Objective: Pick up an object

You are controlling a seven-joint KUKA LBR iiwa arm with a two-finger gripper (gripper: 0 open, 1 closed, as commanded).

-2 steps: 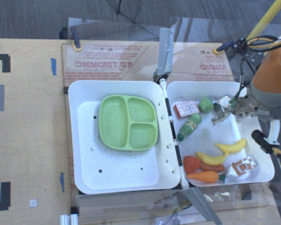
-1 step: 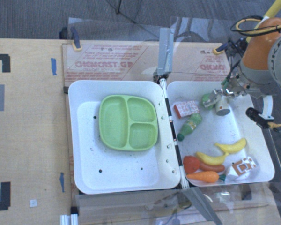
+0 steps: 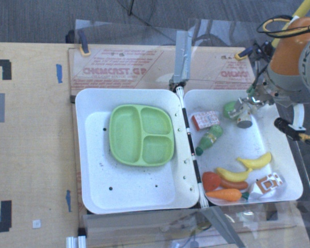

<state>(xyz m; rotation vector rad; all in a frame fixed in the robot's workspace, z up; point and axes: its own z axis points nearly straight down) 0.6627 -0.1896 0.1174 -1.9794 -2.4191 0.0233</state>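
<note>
Grey gripper (image 3: 244, 112) down at the far end of the right bin (image 3: 284, 154), fingers too blurry to tell if spread or pinched. Touching or just beside a green round toy (image 3: 229, 109). Left of that, a red-and-white box (image 3: 205, 120), then a green bottle (image 3: 208, 139) nearer. Bananas (image 3: 246, 167), red pepper (image 3: 211, 180), carrot (image 3: 225, 194) and small carton (image 3: 269, 183) at the near end. Green divided plate (image 3: 141, 135) over in the left bin (image 3: 93, 159).
</note>
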